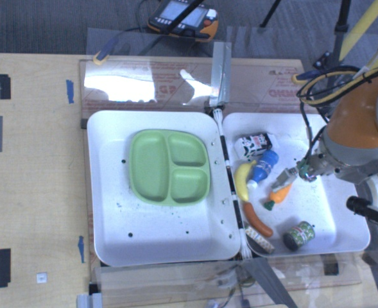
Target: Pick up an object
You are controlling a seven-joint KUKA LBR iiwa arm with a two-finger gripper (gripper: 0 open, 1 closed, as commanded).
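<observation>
**Gripper low over the toy carrot, right bin**

Gripper (pixel 299 172) sits at the upper end of the toy carrot (pixel 280 193); whether it is released or clenched can't be told from this angle, too small and partly hidden by the wrist. No object is visibly lifted. Carrot lies flat on the floor of the right bin (pixel 352 239), orange tip pointing down-left, greyish top end right under the gripper, so it reads as the likely target. Touching or just above: unclear.

Just left of the carrot: a blue bottle (pixel 263 166) lying tilted, its white cap against a yellow banana (pixel 241 179). Above those, a black-and-white carton (pixel 253 144) on its side. Below the banana, an orange-red sausage-shaped toy (pixel 258 221) along the bin's left wall, with a brush (pixel 260 241) at the lower corner. Green can (pixel 299 235) lies apart, lower middle.

Clutter bunches toward the divider, so the carrot's right side is the open approach, which fits the arm (pixel 359 124) reaching in from that side.

Left bin (pixel 105 223) holds a green divided plate (pixel 170 167), flat, well apart from the action.
</observation>
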